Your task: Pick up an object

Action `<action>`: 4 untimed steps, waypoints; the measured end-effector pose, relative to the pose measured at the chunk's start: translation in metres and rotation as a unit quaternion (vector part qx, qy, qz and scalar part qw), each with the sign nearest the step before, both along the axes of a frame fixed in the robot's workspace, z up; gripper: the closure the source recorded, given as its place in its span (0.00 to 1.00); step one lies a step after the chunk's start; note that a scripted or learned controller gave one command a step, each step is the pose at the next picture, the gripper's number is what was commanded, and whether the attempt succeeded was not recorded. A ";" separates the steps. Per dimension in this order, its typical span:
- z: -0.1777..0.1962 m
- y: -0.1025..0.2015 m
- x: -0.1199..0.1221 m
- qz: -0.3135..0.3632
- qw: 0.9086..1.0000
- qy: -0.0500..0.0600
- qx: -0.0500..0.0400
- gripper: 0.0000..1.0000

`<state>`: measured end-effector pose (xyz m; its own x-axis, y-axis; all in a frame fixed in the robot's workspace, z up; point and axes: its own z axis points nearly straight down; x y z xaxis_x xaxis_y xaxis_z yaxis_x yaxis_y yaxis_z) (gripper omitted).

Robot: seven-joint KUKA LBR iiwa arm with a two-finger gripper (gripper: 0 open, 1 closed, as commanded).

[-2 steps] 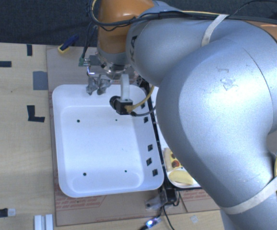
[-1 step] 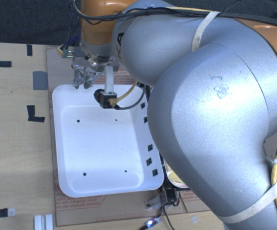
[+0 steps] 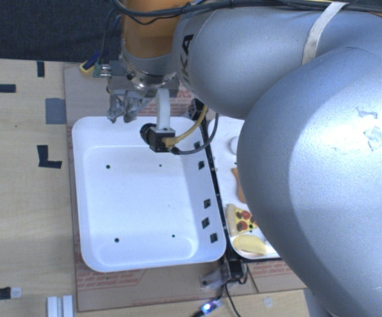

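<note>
My gripper hangs over the far rim of the left white bin, near its back left corner. Its two grey fingers stand slightly apart, open, with nothing between them. In the visible strip of the right bin lie a pale yellow object, a yellow piece with red spots, a thin orange-brown object and a small white thing. The arm's grey body hides most of that bin.
A black block on a cable hangs from the wrist over the left bin's far side. A dark divider runs between the bins. Tan bench with black marks lies to the left.
</note>
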<state>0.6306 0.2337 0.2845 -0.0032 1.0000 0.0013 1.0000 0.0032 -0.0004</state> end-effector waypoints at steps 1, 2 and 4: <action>0.017 0.000 0.039 0.000 1.000 -0.001 -0.001 1.00; 0.016 0.000 0.037 0.000 1.000 0.000 -0.001 0.00; -0.112 -0.012 0.037 0.000 1.000 0.001 -0.002 1.00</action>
